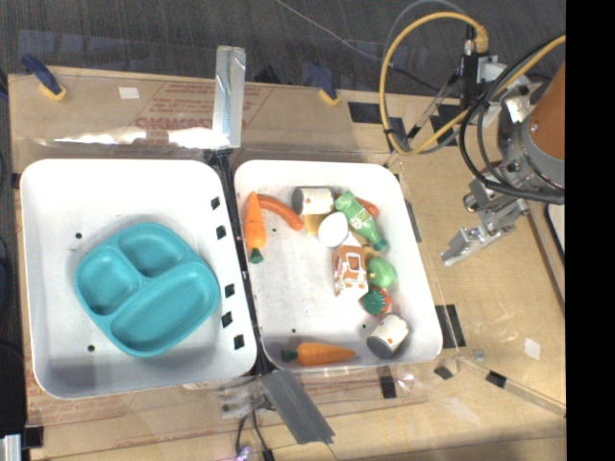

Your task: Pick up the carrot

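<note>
The grey metal two-finger gripper (478, 234) is hanging at centre right of the frame, outside both bins; I cannot tell whether it is open or closed. An orange plastic carrot (253, 223) is lying at the upper left of the right white bin (419, 257). A teal divided plate (146, 287) is sitting in the left white bin (38, 257).

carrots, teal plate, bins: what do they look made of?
Carrots: likely moulded plastic toys; even orange, smooth, faint sheen, stiff green tops.
Divided teal plate: probably hard plastic; uniform colour, rounded moulded compartments, soft gloss.
Bins: apparently thin white plastic, matte; rounded corners. Can't rule out coated metal.
</note>
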`<state>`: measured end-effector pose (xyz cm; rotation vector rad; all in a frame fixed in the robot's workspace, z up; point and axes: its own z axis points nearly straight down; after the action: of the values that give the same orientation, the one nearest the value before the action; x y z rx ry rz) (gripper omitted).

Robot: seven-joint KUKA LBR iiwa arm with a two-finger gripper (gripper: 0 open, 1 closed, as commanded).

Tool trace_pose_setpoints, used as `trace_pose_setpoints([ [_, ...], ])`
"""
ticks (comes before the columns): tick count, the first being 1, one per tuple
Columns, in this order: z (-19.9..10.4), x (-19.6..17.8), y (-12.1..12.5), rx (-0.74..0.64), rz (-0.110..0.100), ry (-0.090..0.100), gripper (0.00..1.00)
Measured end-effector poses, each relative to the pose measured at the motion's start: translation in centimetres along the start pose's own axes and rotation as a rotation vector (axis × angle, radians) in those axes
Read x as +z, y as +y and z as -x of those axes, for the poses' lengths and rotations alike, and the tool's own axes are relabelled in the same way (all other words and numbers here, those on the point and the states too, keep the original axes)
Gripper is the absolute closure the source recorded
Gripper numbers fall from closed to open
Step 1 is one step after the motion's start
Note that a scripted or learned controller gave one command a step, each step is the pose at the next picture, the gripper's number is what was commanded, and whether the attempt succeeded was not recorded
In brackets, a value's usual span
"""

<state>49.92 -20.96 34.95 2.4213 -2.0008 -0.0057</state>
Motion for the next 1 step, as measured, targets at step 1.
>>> trace_pose_setpoints([
  [1, 1.11, 6.40, 2.01, -0.273, 0.001, -0.001, 1.00],
])
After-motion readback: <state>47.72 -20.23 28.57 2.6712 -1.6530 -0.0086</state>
